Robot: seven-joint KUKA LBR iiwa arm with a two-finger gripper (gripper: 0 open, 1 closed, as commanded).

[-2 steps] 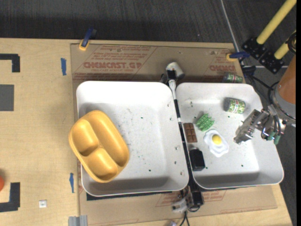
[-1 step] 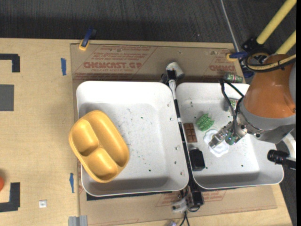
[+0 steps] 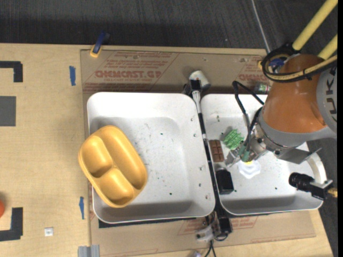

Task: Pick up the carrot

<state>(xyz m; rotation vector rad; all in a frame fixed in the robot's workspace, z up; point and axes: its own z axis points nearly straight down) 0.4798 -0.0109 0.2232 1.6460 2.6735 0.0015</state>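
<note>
A shallow white plastic bin on the right serves as the landmark here. The grey robot arm with an orange band reaches over this bin from its right side and covers much of its right half. The two-finger gripper hangs low over the bin's middle. Whether it is spread, pressed together or pinching anything cannot be told, because the wrist hides it.

Inside this bin, towards its left wall, lie a small green leafy-looking item, a brown ridged bar and a black rectangular block. A clear whitish plastic piece sits just beside the gripper, nearer the bin's front.

To the left of this bin is a second shallow white bin. A yellow two-compartment plastic dish rests over that bin's far left rim.

Where the carrot lies cannot be told. It may be under the arm inside the right bin. A small orange-red sliver shows far to the left of both bins, too cut off to identify.

To do this step well, the carrot probably has to be found first. The gripper should then come down with the carrot's narrow width across its opening, well apart from the green item and the clear piece, so that it closes on nothing else.
</note>
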